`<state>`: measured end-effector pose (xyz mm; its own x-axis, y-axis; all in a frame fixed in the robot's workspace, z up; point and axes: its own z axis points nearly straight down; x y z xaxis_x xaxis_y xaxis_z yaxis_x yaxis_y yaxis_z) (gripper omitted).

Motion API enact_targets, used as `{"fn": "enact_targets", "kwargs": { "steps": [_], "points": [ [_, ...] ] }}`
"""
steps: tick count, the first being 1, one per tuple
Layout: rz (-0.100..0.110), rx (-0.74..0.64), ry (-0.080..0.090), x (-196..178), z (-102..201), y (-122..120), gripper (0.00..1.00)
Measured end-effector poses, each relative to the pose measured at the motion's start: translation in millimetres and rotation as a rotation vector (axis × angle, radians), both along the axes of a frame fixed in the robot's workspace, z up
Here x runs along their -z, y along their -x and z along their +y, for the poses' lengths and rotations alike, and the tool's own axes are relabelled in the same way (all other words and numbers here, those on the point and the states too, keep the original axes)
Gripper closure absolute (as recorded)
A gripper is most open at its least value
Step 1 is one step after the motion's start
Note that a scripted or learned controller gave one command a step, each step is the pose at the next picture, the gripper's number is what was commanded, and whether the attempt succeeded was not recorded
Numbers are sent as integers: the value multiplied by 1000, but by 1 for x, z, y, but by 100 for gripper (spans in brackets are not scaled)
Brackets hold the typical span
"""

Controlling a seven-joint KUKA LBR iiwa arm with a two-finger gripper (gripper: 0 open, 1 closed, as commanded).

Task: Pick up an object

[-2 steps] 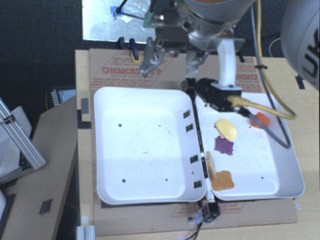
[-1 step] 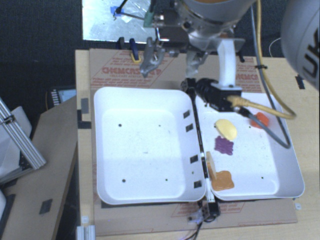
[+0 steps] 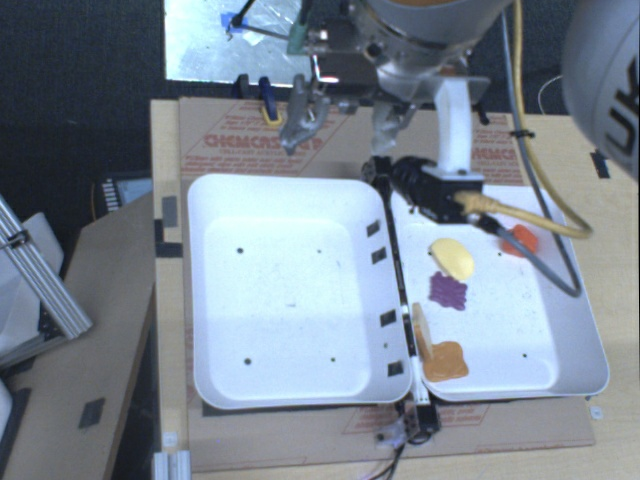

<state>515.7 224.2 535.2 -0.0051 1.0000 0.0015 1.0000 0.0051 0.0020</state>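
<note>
Left bin: forward-left of the gripper
Gripper: fingers spread, nothing between; behind the bins' back rims
Right bin: forward-right of it; holds tan-orange lump, purple piece, yellow piece, red piece, all well apart from it

Toy grapes in right bin, oval piece behind them, flat piece before them.

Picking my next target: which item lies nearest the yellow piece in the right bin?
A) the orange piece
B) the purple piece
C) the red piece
B: the purple piece lies just on the near side of the yellow piece in the right bin, closer than either other item.
</note>
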Motion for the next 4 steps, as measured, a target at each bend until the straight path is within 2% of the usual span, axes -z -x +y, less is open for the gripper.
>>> {"fn": "enact_targets", "kwargs": {
  "steps": [4],
  "points": [
    [0, 0, 0, 0, 0, 0, 0]
  ]
}}
